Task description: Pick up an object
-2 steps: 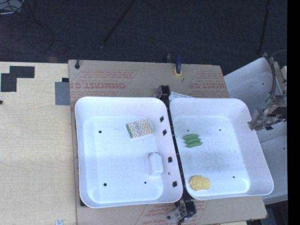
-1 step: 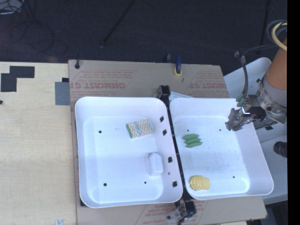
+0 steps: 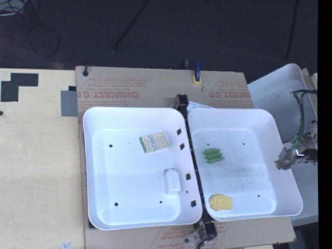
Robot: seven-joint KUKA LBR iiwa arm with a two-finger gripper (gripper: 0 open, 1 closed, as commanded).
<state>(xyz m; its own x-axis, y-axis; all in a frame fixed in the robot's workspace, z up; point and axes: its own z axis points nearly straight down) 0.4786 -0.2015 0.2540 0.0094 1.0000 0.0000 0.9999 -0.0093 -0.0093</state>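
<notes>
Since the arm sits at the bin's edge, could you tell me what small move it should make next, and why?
Probably a short reach left into the right bin, toward the green item. The gripper sits at that bin's right rim with nothing visibly in it, and the green item lies apart from the yellow item, with bare floor around it.

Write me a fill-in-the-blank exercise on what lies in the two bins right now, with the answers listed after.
1. The green object lies in the ____ bin as the camera sees it.
2. The patterned packet and the clear white object share the ____ bin.
3. The object near the right bin's front edge is ____ in colour.
4. The gripper hovers by the right bin's ____ rim.

Answers: right; left; yellow; right
</notes>
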